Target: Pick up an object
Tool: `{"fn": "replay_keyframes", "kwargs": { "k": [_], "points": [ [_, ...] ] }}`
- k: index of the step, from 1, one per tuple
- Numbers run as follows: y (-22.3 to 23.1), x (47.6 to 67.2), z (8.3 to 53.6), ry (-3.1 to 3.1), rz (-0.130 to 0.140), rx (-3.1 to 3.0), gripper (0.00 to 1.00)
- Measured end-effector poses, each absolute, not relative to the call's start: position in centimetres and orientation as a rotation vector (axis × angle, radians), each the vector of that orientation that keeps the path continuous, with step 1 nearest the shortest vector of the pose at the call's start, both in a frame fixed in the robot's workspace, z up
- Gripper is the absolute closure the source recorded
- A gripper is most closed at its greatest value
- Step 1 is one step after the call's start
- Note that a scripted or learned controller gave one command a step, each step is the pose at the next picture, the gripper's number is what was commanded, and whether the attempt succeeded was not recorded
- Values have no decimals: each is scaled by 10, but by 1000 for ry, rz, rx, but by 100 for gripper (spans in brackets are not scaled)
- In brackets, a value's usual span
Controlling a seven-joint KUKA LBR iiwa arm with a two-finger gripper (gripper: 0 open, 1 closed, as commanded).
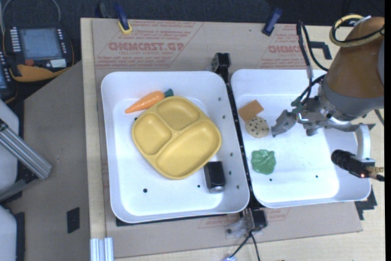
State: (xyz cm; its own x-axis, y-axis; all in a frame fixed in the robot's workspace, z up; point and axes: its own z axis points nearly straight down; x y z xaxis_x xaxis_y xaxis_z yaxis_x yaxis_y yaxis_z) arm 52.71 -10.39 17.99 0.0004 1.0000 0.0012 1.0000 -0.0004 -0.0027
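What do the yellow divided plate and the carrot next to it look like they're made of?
The yellow divided plate looks like moulded plastic: uniform colour, smooth rounded compartments, soft sheen. The carrot appears to be a plastic or rubber toy, given its even orange surface, though the view leaves that open.

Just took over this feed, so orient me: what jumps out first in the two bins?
The big yellow divided plate fills the left bin's middle, with an orange carrot at its upper-left edge. In the right bin, the end effector hovers beside a cookie, above a green lump.
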Motion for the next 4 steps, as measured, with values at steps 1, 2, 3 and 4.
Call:
{"fn": "replay_keyframes", "kwargs": {
  "k": [1,2,3,4],
  "points": [
    [-93,526,127,-2217,5,-2218,0],
    [-93,526,83,-2219,1,-2220,0],
    [-92,527,95,-2221,-3,-2222,100],
    [-95,526,137,-2223,-1,-2224,100]
  ]
}}
